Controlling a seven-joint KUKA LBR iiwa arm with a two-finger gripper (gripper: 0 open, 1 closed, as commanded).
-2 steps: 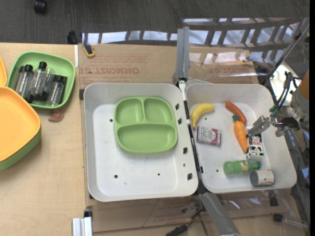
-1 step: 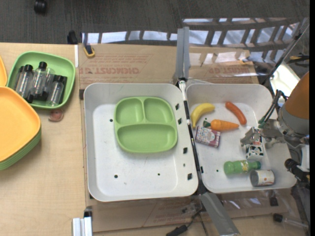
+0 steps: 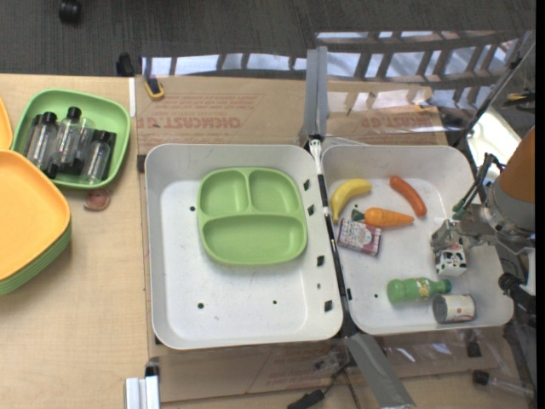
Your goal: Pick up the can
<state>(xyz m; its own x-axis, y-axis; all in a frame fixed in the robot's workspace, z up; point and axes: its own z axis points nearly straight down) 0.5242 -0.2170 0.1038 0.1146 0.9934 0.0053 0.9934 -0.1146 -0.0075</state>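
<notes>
Silver can (image 3: 454, 308), white-and-red label unreadable, beside green bottle (image 3: 416, 290).

This is a robotics lab or test cell, not a home. 2 shallow white bins (image 3: 162, 228) sit side by side on a wooden tabletop (image 3: 68, 331) lined with flattened cardboard (image 3: 221, 113), and a metal divider post (image 3: 317, 92) stands between them. A green tray of small sample bottles (image 3: 72, 139) and a stack of orange plates (image 3: 30, 220) wait at the left as spare props. Grey office carpet (image 3: 255, 7), a chair caster (image 3: 70, 8) and a metal frame (image 3: 426, 58) lie behind the bench.
</notes>
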